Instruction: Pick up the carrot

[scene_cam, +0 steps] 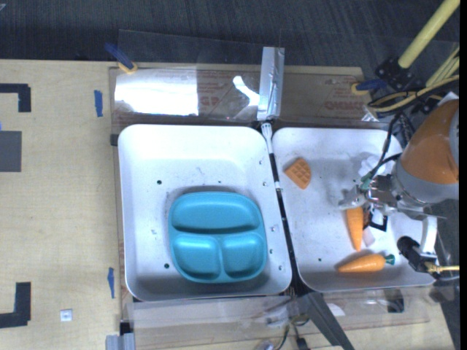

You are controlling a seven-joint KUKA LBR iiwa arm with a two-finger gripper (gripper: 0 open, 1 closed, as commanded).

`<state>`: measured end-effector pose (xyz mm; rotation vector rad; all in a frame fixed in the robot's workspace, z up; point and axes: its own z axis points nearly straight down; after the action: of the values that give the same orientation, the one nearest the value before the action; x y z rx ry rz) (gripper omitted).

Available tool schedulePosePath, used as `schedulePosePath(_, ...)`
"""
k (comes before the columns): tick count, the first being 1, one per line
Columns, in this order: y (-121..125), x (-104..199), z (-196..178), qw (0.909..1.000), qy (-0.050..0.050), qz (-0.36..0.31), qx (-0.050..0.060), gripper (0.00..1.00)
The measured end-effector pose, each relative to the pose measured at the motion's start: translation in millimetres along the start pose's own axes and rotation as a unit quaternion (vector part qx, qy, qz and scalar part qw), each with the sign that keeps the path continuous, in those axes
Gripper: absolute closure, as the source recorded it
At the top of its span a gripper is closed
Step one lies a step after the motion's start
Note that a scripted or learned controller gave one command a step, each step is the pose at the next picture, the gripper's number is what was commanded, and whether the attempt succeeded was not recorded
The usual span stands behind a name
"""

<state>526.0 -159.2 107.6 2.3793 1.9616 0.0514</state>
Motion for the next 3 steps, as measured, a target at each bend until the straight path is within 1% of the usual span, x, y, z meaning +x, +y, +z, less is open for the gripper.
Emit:
schedulePosePath(1, 2, -2, -11, 1.0, -0.001, 0.001, -0.002, 1.0)
schedulePosePath(2, -5, 55, -123, 0.994, 0.003, 0.105, 0.032, 1.0)
schedulePosePath(3, -6, 53, -121, 0.9938, 0.001, 0.106, 0.034, 0.0)
